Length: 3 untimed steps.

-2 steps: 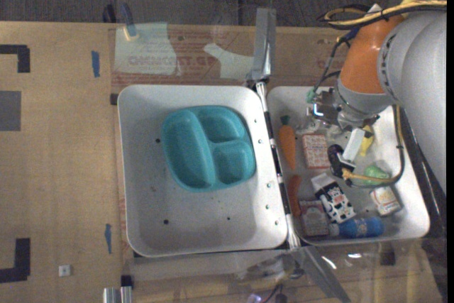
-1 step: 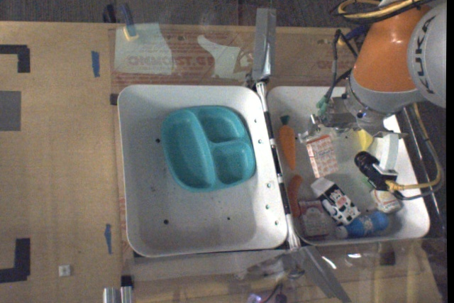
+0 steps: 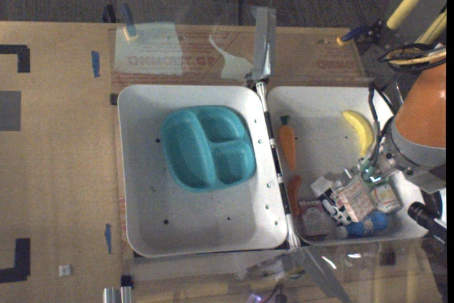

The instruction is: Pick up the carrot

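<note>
Near edge of the right bin, a clutter of packets. The pincer hangs over them; whether it's parted, I can't tell. Beyond it the carrot hugs that bin's left wall, so a descent could clip the wall.

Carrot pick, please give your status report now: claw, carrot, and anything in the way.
Claw low in right bin, near banana. Carrot untouched by left wall, lying flat. Path across bin floor open; clutter sits nearer front.
</note>
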{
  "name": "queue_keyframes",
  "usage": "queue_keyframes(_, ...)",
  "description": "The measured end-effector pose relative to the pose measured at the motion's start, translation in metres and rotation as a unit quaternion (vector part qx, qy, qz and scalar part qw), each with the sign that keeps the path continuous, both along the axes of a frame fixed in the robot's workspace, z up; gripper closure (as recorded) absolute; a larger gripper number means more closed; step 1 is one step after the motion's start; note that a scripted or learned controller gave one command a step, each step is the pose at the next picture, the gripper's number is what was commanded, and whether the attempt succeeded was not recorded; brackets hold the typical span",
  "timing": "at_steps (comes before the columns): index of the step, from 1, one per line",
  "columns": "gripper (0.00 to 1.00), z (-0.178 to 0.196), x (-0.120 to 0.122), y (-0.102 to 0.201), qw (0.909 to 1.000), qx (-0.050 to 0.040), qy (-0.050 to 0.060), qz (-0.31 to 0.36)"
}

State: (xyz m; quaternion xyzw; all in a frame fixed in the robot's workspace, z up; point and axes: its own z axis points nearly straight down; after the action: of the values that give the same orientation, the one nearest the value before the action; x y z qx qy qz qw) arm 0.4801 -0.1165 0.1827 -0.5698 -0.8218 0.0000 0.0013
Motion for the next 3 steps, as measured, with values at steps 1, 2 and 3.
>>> queue_keyframes(1, 1.00, 0.000, -0.001, 0.008, 0.9978, 0.0000, -0.001, 0.066)
queue_keyframes(2, 1.00, 0.022, 0.037, -0.005, 0.9995, -0.0013, -0.003, 0.032)
queue_keyframes(3, 1.00, -0.007, 0.024, -0.020, 0.9911, -0.0004, 0.000, -0.133)
